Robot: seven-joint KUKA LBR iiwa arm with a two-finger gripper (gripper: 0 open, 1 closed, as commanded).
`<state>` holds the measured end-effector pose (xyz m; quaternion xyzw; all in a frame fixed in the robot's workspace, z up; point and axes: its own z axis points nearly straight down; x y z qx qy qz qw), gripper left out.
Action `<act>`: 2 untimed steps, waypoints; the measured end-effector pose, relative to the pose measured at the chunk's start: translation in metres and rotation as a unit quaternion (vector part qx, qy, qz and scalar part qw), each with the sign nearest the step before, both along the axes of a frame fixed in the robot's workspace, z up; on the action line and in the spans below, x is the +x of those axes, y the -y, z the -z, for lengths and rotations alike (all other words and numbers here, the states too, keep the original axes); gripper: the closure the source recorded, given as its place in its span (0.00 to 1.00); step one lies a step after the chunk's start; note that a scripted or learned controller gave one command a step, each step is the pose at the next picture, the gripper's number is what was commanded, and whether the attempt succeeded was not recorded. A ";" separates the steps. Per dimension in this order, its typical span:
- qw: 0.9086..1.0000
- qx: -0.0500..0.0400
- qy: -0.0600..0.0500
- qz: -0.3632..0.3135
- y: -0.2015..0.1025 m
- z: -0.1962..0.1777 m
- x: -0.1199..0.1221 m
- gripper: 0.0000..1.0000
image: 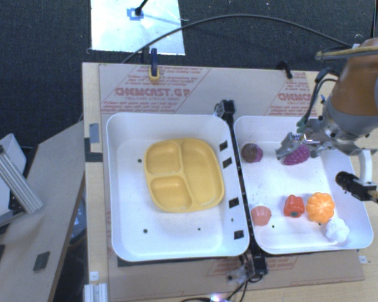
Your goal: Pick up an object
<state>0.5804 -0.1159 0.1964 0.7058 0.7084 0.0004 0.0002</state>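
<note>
Purple bumpy grape-like toy (297, 155) sits at the grey two-finger tool (292, 148) — grip state I cannot tell — a shallow pinch could let it slip into the right white bin (353, 241)

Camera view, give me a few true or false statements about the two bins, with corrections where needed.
1. The yellow tray lies in the left bin. True.
2. The orange pumpkin sits in the left bin. False: it is in the right bin, next to the red pepper.
3. The hand is over the right bin at the purple grapes. True.
4. The tray has a single compartment. False: it has three.
5. A white object lies near the right bin's front corner. True.
</note>
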 end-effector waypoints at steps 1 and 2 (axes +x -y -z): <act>1.000 0.000 -0.001 0.001 0.008 0.054 0.006 0.00; 1.000 0.000 -0.001 0.001 0.008 0.106 0.006 0.00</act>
